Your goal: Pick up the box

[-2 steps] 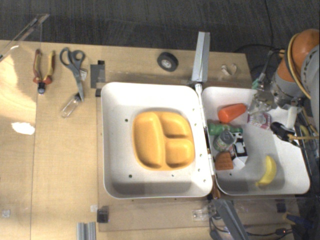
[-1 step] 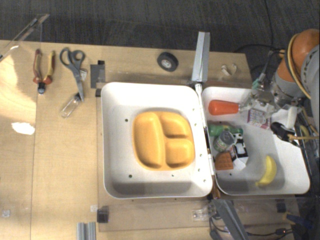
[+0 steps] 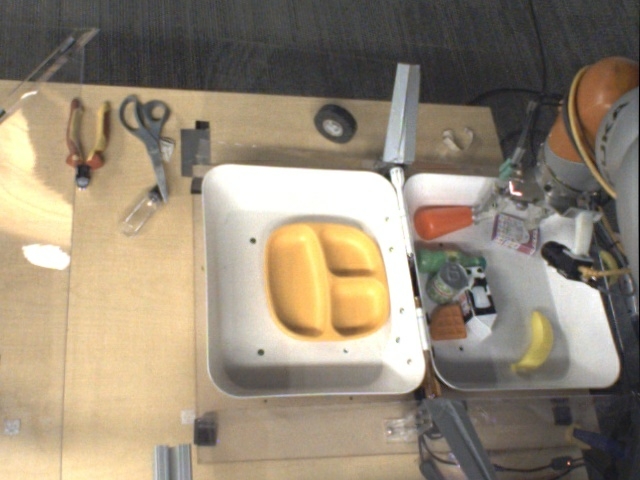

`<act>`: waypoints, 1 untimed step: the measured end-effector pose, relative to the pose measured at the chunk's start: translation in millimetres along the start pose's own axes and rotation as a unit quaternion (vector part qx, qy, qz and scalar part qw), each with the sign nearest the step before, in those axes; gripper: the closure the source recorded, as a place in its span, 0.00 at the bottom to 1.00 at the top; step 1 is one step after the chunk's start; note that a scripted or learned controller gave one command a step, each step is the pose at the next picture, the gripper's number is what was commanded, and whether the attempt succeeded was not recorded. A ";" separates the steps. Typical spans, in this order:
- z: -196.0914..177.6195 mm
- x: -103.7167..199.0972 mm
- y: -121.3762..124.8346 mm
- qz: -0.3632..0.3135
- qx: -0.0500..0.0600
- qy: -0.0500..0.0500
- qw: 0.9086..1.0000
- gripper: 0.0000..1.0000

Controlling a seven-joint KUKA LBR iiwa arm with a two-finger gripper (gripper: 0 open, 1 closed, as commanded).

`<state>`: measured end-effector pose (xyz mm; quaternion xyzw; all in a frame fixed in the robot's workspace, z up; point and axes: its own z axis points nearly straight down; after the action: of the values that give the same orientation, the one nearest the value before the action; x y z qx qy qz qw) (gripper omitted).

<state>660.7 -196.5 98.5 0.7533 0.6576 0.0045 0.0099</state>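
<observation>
A small white box with pink print (image 3: pixel 515 232) lies flat near the back of the right bin (image 3: pixel 590 368). My gripper (image 3: pixel 520 190) hangs just above its far edge, at the end of the grey arm with the orange band (image 3: pixel 592 108). Whether the gripper touches the box is unclear. A small brown box (image 3: pixel 449 322) sits at the bin's left wall, beside a white and black packet (image 3: pixel 482 298).
The right bin also holds an orange bottle-shaped object (image 3: pixel 445 220), a green item (image 3: pixel 440 261), a can (image 3: pixel 447 280) and a banana (image 3: pixel 537 342). A yellow compartment tray (image 3: pixel 327 278) sits in the left bin (image 3: pixel 235 298). Scissors (image 3: pixel 150 133), pliers (image 3: pixel 85 138) and a tape roll (image 3: pixel 335 122) lie on the bench.
</observation>
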 end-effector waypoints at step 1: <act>-14.1 0.2 3.6 -0.003 -0.007 -0.003 1.000 1.00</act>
<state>664.0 -196.7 112.7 0.7512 0.6598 0.0070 0.0167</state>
